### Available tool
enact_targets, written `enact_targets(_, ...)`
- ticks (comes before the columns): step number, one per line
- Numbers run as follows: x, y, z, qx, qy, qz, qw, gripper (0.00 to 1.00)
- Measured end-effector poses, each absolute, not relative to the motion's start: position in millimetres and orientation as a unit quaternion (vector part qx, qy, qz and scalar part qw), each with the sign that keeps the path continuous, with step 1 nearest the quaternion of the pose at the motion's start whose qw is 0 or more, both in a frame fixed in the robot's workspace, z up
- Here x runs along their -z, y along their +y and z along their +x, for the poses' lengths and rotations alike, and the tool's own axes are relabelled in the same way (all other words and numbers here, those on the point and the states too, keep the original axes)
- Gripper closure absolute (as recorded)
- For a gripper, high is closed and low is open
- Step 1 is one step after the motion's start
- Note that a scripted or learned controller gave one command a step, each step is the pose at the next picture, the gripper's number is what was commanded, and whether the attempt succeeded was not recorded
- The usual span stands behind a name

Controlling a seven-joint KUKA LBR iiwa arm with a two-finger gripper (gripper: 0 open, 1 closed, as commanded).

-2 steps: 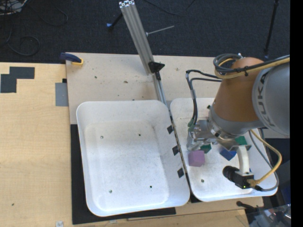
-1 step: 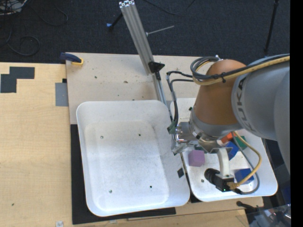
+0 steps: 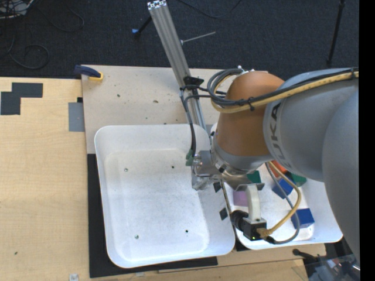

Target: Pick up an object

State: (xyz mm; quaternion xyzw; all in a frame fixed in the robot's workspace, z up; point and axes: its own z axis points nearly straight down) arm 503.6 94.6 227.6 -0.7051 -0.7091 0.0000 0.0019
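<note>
My gripper [image 3: 200, 180] hangs low over the right edge of the left bin [image 3: 117, 157], near the wall between the two bins. The big grey arm with its orange band covers most of the right bin [image 3: 328, 233]. Around the arm, in the right bin, I see a blue block [image 3: 304, 217], a second blue piece [image 3: 285, 187], a purple piece [image 3: 241, 197], a green piece [image 3: 254, 178] and an orange-red piece [image 3: 276, 170]. Nothing shows in the gripper's grasp.
A slanted aluminium bar [image 3: 173, 45] rises behind the bins. A small blue and yellow object [image 3: 89, 72] lies on the bench at the far left corner. Dark specks dot the left bin's floor.
</note>
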Motion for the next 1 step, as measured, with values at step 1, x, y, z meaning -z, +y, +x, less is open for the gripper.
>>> enact_targets(1, -227.1, 92.4, 503.7, -0.0014, -0.708, -0.706, 0.001, 0.00)
